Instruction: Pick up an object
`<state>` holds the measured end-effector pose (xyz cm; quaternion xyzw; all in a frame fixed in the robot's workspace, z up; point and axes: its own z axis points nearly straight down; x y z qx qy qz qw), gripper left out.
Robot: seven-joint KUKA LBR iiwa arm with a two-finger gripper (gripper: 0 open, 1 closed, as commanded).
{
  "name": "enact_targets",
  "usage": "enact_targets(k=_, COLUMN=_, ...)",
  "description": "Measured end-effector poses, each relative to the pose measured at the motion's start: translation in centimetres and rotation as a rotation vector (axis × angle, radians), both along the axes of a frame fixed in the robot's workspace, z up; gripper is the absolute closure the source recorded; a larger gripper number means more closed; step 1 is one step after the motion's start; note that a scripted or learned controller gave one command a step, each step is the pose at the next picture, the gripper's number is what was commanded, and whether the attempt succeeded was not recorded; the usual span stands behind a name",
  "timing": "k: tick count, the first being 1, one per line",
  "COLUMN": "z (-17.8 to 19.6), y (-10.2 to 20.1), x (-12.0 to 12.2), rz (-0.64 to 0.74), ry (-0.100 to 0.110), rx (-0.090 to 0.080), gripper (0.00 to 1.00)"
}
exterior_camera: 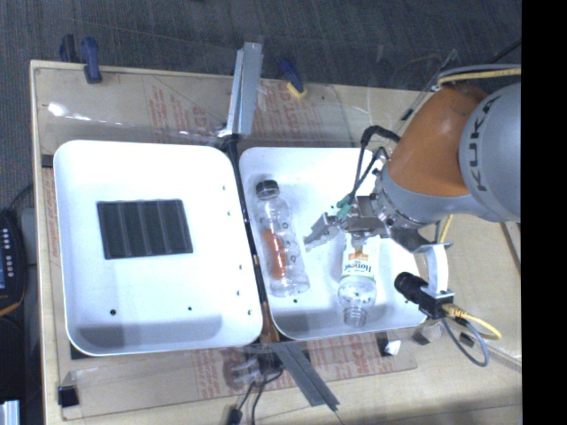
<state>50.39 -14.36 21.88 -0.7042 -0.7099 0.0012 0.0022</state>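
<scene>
Two white bins: left bin (pixel 80 237) carries a dark grey ribbed panel (pixel 144 228) near its middle; right bin (pixel 301 171) plain white. Clear bottle (pixel 280 237) with black cap and orange-red contents along the right bin's left edge. Second clear bottle (pixel 357 277), white label with orange print, toward the bin's near edge. Arm (pixel 469 158) grey with orange band. Bench (pixel 49 104) pale tan with faded red lettering; blue clamps (pixel 89 58) on its far edge.

Fixed overhead camera, slanted down over both bins (pixel 232 162).
</scene>
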Motion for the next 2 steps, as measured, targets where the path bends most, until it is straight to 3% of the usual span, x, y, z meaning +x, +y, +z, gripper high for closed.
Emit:
enact_targets(k=1, z=-3.0, y=-6.7, x=-0.6, rz=-0.056, ry=0.001, rx=0.000, gripper=0.00)
enact_targets(k=2, z=-10.1, y=-6.2, x=1.0, rz=-0.052, ry=-0.007, rx=-0.001, gripper=0.00)
